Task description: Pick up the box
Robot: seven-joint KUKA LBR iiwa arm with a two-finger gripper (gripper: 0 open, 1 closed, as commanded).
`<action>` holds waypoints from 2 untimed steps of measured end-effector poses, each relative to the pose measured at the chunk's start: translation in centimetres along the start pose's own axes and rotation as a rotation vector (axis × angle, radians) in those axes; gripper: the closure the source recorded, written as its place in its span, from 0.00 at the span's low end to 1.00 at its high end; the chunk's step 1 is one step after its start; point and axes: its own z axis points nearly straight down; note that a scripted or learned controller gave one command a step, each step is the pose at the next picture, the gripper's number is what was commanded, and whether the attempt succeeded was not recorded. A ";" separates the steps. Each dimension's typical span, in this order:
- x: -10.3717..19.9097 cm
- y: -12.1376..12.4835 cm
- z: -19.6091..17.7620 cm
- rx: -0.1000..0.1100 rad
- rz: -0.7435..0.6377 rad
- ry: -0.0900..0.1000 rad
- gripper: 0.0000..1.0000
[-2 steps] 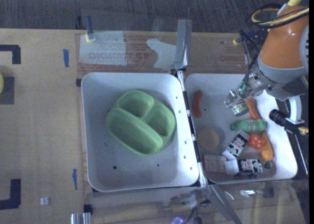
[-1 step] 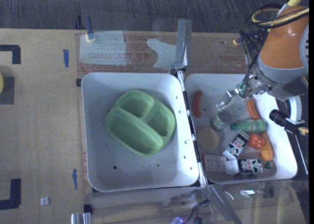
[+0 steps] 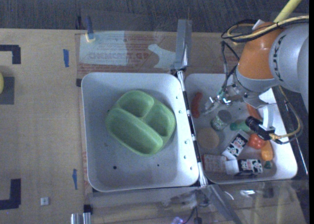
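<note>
Plywood bench (image 3: 44, 134) carries two bins; the small cow-patterned carton box (image 3: 239, 144) lies among clutter near the right bin's (image 3: 289, 169) front edge. I judge it light, crushable cardboard, best pinched across its narrow sides. Whether my hand (image 3: 223, 98) is open, I cannot tell.

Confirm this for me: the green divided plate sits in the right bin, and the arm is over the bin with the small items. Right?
Wrong on one count. The camera view shows the green divided plate in the left bin, not the right one. The rest stands: the arm is over the right bin, which holds the small items.
</note>
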 end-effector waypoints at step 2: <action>-2.0 0.3 1.3 0.000 0.240 0.000 0.00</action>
